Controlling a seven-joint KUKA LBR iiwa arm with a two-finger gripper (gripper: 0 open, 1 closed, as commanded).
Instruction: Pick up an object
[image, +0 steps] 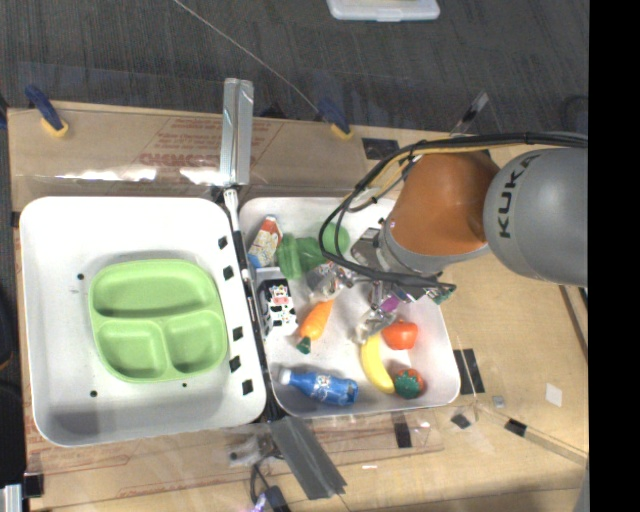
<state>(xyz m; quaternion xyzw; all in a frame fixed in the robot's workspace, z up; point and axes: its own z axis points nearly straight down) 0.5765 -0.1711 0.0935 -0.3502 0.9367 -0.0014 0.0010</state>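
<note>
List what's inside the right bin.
In the right bin: banana, tomato, carrot, blue bottle, strawberry, green item, small bottle, cow-patterned toy. The arm covers the bin's upper right.

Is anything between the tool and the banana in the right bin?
Nothing visible blocks it. The tool hangs just above the banana, with bare bin floor between. The tomato sits close on the banana's right, and the strawberry touches its lower end.

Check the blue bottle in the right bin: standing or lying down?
Lying down. The blue bottle rests on its side along the right bin's near wall, pale cap end pointing left.
</note>
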